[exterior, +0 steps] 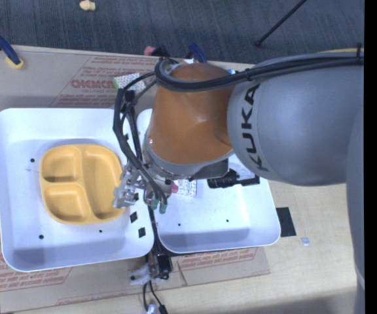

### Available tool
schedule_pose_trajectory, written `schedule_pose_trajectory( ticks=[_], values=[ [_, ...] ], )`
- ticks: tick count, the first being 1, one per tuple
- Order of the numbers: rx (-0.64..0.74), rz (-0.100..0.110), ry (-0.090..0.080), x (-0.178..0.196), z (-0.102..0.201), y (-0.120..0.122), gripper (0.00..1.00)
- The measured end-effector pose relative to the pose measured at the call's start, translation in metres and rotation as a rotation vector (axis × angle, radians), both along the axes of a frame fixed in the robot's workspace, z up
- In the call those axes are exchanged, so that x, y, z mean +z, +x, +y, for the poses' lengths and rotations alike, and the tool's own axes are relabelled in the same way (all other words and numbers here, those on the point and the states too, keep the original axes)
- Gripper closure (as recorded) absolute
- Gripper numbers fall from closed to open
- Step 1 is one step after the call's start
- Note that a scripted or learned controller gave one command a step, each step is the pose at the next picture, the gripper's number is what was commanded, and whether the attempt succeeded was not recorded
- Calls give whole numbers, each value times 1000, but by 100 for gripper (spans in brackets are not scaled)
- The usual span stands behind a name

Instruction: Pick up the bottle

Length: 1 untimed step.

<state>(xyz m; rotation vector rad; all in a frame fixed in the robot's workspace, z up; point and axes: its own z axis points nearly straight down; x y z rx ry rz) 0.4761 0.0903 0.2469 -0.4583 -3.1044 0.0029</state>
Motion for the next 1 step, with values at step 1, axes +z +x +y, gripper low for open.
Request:
schedule_pose_trajectory(
  ticks=[1],
  values=[
    [358,1,1,-7,30,0,100]
  ],
)
